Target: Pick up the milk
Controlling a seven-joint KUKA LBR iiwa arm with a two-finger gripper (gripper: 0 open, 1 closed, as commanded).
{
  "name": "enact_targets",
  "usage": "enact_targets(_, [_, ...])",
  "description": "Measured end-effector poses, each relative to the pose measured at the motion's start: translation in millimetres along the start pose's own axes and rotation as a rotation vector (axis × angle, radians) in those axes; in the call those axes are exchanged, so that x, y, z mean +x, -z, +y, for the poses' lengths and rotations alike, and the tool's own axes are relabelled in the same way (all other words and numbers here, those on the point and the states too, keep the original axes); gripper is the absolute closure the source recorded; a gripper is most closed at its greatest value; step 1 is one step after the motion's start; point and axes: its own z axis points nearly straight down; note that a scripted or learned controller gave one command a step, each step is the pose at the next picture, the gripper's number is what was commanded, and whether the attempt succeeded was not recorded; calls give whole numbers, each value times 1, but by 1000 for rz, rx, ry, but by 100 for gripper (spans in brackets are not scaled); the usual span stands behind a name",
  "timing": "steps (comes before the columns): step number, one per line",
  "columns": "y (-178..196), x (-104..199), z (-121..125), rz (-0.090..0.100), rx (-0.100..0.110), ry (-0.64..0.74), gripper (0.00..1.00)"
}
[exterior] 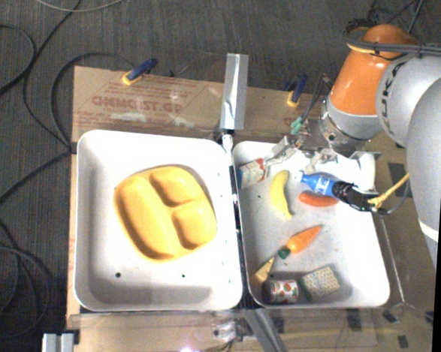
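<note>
Dark grey carpet crossed by loose cables surrounds a cardboard-topped bench (158, 99) that carries two shallow white bins side by side. In the left white bin (91, 200) a yellow plastic compartment tray (165, 211) lies on its own, most likely as the drop-off side. Everything loose sits in the right white bin (363, 283): a small white milk carton with a red band (252, 170) lies in the far left corner just beside the dividing wall, a yellow banana (281, 192) lies near it, and a blue-and-white bottle (318, 183) and a red-orange oblong piece (318, 201) lie to the banana's right. A toy carrot (300, 242), a small printed can (282, 290) and a patterned beige block (320, 282) sit toward the near edge. The grey arm with its orange band (367, 76) reaches in from the right, and its two-finger gripper (289, 146) hangs over the bin's far rim between carton and bottle. How wide it stands cannot be told from this slant, and nothing is seen in its grasp. The carton's spot against the wall probably leaves little room on that side, so the pick appears not yet made.
</note>
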Motion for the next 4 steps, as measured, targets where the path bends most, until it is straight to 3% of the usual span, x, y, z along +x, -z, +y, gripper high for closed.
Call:
enact_targets(1, [-14, -61, -26, -3, 0, 62, 0])
enact_targets(2, [-108, -79, -79, -3, -10, 40, 0])
enact_targets(3, [-97, -77, -78, 0, -11, 40, 100])
enact_targets(4, [-97, -77, -78, 0, -11, 40, 0])
